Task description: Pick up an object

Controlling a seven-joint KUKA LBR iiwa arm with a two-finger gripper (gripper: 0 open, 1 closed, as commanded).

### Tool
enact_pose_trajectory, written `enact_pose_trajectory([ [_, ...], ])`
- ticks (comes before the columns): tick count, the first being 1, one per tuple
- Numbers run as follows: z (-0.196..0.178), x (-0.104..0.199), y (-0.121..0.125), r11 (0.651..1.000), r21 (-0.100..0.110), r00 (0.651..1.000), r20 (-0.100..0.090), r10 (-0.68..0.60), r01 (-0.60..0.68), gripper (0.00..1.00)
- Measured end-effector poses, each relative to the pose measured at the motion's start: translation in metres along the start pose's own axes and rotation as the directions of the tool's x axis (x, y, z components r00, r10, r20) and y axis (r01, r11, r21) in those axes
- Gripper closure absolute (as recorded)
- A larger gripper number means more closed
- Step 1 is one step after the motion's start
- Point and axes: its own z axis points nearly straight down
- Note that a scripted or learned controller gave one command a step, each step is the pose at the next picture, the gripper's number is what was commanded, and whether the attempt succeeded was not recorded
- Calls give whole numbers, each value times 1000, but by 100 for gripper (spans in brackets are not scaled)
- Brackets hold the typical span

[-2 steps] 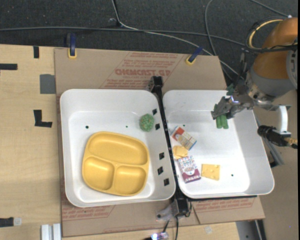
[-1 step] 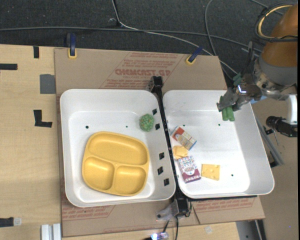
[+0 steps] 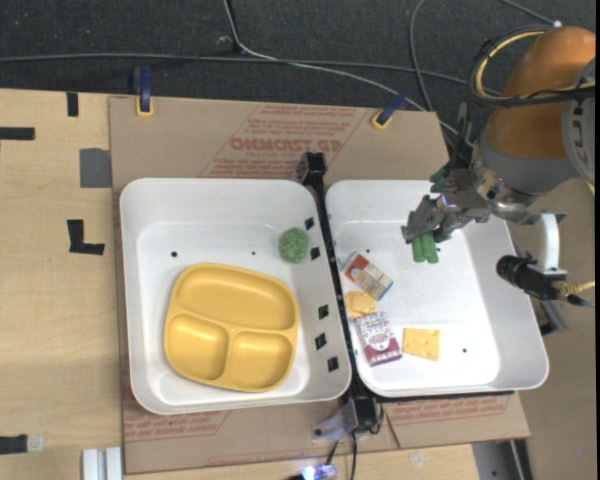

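One pincer, clasping green piece (right bin)

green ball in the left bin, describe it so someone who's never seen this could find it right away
Start at the left white bin, which holds a big yellow divided tray. Look past the tray's upper right corner, toward the divider between the two bins. There sits the green ball, small, round and bumpy, the lone green thing in that bin.
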Motion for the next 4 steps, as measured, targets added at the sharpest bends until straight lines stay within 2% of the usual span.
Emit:
enact_pose_trajectory([
  [1,2,46,-6,1000,-1,1000,1,0,0,100],
  [4,9,198,-62,1000,1,1000,1,-3,3,100],
])
